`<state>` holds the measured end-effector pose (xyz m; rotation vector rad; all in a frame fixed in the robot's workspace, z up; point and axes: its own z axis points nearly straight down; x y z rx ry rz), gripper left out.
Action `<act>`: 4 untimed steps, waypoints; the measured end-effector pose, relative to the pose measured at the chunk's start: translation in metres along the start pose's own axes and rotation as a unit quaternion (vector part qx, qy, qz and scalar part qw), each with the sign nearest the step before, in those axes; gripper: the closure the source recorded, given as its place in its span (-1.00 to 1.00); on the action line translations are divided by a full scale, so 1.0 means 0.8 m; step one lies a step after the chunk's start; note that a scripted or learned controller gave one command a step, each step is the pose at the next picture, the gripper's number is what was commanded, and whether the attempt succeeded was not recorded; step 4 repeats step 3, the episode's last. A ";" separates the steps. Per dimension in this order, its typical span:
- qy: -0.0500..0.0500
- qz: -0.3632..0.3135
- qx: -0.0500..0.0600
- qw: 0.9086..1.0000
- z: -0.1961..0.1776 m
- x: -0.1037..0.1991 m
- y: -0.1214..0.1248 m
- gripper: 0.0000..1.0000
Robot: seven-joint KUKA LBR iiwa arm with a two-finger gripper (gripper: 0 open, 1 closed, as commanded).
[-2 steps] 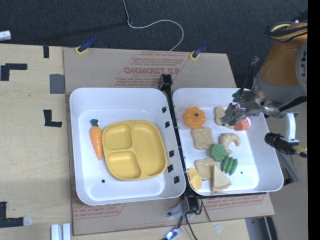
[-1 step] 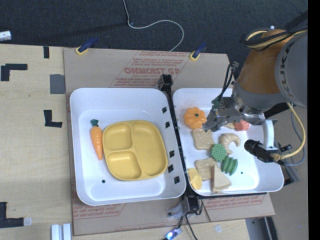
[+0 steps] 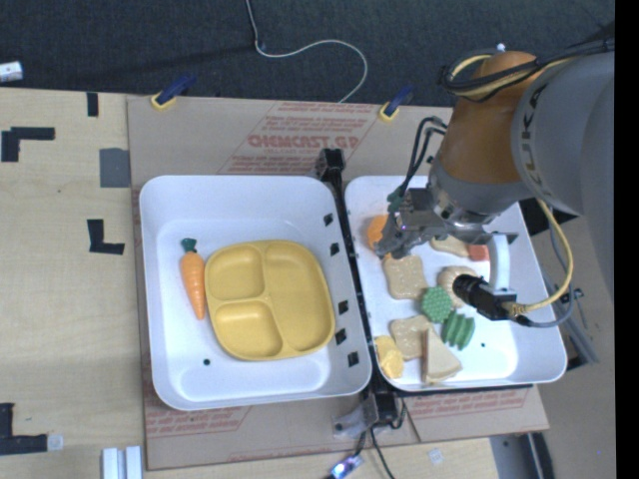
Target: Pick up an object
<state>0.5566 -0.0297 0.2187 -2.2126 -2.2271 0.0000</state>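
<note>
Several toy foods lie crowded in the right bin (image 3: 534,367), and this crowding is the main danger I see from where I stand; the gripper (image 3: 397,236) hangs low at the bin's upper left corner, just beside an orange piece (image 3: 375,231) and above a tan bread slice (image 3: 403,275); whether the claw is released or clenched I cannot tell, because the wrist covers it. If it closes here, it may catch only the edge of the orange piece and let it slip, or push it against the bin wall; it could also pinch the bread together with it. The green pieces (image 3: 445,316) and the yellow one (image 3: 388,357) lie close, so a sideways move may scatter them. In the left bin (image 3: 160,367) a carrot (image 3: 193,279) rests beside a yellow plate (image 3: 270,297), well apart from the arm.
</note>
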 end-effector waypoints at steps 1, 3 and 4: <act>-0.001 0.002 0.001 1.000 0.006 0.019 -0.008 1.00; -0.001 0.002 0.000 1.000 -0.012 0.030 -0.006 1.00; -0.001 0.002 0.000 1.000 -0.012 0.030 -0.006 1.00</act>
